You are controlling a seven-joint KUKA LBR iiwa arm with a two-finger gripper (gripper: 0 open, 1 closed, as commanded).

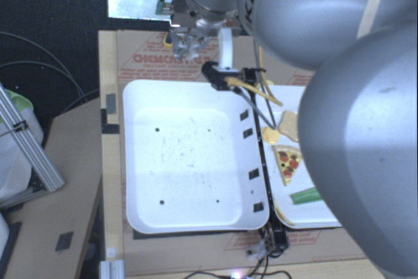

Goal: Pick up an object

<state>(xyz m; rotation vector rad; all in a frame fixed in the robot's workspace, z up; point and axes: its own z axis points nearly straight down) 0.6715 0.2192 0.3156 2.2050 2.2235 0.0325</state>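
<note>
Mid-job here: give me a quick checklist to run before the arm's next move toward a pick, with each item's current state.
1. Objects available in right bin: ok; pizza slice, green piece and yellow piece lie there.
2. Gripper positioned over an object: not ok; it sits above the bench beyond the left bin.
3. Object between fingers: cannot tell.
4. Cable free of the path: not ok; it drapes across the divider toward the right bin.
5. Full view of right bin: not ok; the arm covers much of it.
</note>
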